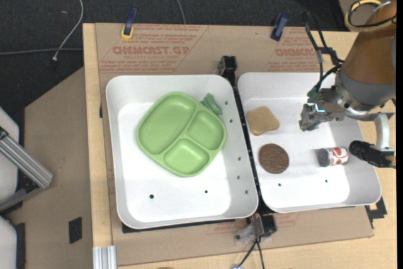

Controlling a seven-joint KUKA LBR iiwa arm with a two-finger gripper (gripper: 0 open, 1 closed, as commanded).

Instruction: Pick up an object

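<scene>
So far, my read from the remote desk:
Right bin [352, 195]: holds all three candidates.
Arm: I see nothing lifted; whole pick remains.
Gripper [310, 118]: hovering at twelve o'clock of the can; grip state, I cannot tell.
Brown disc [274, 158]: at six o'clock of the tan piece [261, 120].
Can [332, 156]: lying at three o'clock of the disc.

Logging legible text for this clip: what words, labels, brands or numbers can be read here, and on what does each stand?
"CHEMCAST GP": red print, repeated, on the brown protective sheet of the bench, behind the left bin.
"CHEMCAST", cut off by cables: the same red print behind the right bin.
The small can in the right bin has a red and white label, too small to read.
</scene>
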